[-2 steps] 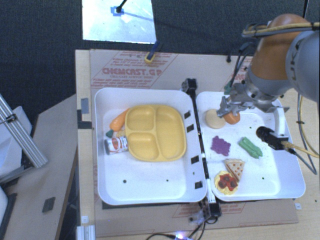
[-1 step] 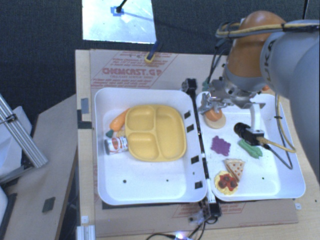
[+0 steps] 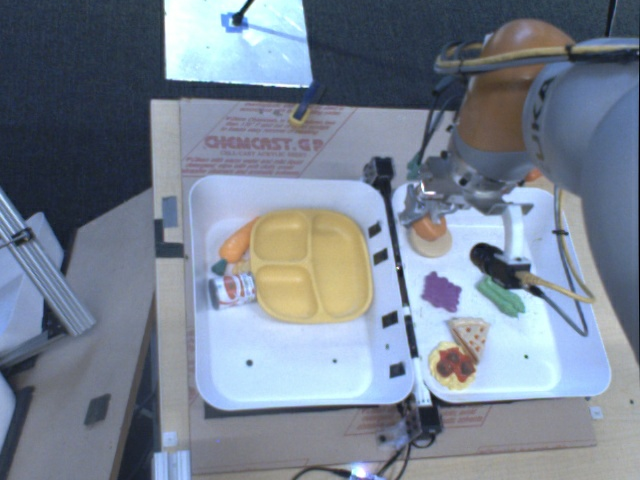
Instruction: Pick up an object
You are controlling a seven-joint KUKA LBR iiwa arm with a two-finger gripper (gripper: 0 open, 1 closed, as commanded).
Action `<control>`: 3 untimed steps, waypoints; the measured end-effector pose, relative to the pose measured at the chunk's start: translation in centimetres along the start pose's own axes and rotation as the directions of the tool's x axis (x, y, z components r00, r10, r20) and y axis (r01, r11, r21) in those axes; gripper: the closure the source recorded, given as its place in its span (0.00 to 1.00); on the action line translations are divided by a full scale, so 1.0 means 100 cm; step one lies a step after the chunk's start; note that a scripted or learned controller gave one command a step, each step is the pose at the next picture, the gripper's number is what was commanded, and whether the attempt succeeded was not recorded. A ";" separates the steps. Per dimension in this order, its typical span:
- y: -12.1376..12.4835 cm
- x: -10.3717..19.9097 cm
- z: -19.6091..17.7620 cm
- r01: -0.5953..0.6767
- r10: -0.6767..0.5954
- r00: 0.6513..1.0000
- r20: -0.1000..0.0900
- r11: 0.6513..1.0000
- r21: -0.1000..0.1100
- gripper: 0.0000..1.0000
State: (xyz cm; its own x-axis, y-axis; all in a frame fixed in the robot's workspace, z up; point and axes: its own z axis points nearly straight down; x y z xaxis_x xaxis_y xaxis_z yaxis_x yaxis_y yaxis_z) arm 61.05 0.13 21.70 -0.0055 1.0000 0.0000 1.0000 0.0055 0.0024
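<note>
Nearest, a round yellow toy pizza (image 3: pixel 454 364), a tan wedge (image 3: pixel 468 334) and a purple lump (image 3: pixel 440 291) lie apart in the right white bin (image 3: pixel 545 353), leaving room. Farther back, by the dividing wall, the gripper (image 3: pixel 430 211) hangs over an orange-and-tan round toy (image 3: pixel 432 234), probably light, stiff and slick; its sides look best to pinch. Whether the gripper is spread or closed, I cannot tell.

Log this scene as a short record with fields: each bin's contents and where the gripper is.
Left bin: yellow divided plate, carrot and small can at its left edge
Right bin: orange round item, purple piece, green pod, sandwich wedge, yellow disc with red topping
Gripper: above the orange round item, in the right bin's far corner beside the left bin
Grasp: cannot tell from this view
</note>
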 end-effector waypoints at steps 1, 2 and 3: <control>0.000 0.009 0.001 0.000 0.000 1.000 0.000 1.000 0.000 1.00; -0.011 0.001 -0.015 -0.005 0.005 1.000 0.000 1.000 0.000 1.00; -0.012 0.004 -0.013 -0.002 0.002 1.000 0.000 1.000 0.002 1.00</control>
